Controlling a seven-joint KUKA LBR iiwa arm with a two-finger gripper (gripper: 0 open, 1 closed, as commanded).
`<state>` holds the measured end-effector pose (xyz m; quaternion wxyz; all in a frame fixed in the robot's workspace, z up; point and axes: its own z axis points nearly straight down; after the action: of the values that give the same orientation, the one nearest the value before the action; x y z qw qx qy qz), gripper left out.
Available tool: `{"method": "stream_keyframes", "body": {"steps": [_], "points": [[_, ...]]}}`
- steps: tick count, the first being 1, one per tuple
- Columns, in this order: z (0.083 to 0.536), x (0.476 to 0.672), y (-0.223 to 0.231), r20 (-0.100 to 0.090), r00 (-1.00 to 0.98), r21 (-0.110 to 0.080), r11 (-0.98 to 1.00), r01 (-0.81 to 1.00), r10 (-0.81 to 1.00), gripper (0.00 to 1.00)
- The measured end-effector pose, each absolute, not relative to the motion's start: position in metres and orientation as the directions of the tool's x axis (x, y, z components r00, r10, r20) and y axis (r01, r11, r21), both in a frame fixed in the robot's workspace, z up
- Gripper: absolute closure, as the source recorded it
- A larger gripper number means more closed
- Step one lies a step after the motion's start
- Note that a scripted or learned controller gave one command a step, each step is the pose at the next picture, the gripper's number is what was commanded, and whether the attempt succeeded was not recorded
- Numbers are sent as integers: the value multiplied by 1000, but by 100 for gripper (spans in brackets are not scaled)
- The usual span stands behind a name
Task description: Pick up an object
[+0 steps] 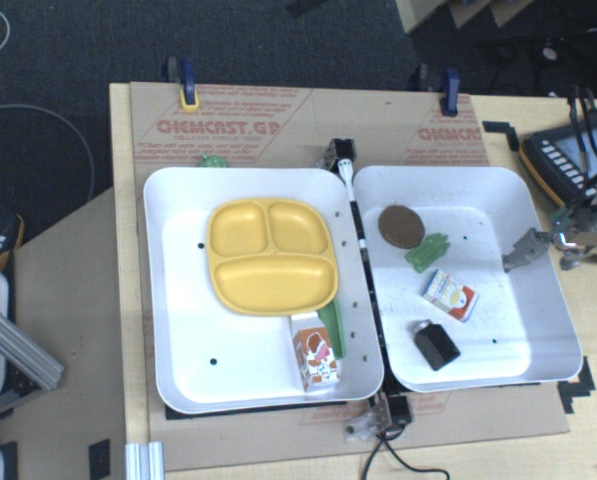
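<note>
Lowest in the view, the carton (pixel 316 356) with the printed face lies at the near wall of the left bin (pixel 168 268), beside a green stick (pixel 330 328) and below the yellow divided plate (pixel 274 255); all of that sits far from me. From where I hang, my gripper (pixel 526 249) is over the right edge of the right bin (pixel 518 193), and whether its fingers are parted or closed I cannot tell at this size. What matters is what lies to my left: the small white and orange packet (pixel 449 295) is the nearest thing, leftward and a little toward the camera, its long axis slanting across the bin. Past it sit the black block (pixel 437 346), nearer the camera, and the green piece (pixel 427 251) touching the brown disc (pixel 402 226). I judge the packet the likeliest pick.
</note>
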<state>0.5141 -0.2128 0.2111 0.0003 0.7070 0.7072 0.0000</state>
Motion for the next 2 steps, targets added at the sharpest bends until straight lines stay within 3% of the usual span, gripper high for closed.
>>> {"method": "stream_keyframes", "body": {"steps": [1,2], "points": [[380,483,-182,-5,-4,19,5,1000,1000,0],[381,483,-183,-4,-3,6,3,1000,1000,100]]}}
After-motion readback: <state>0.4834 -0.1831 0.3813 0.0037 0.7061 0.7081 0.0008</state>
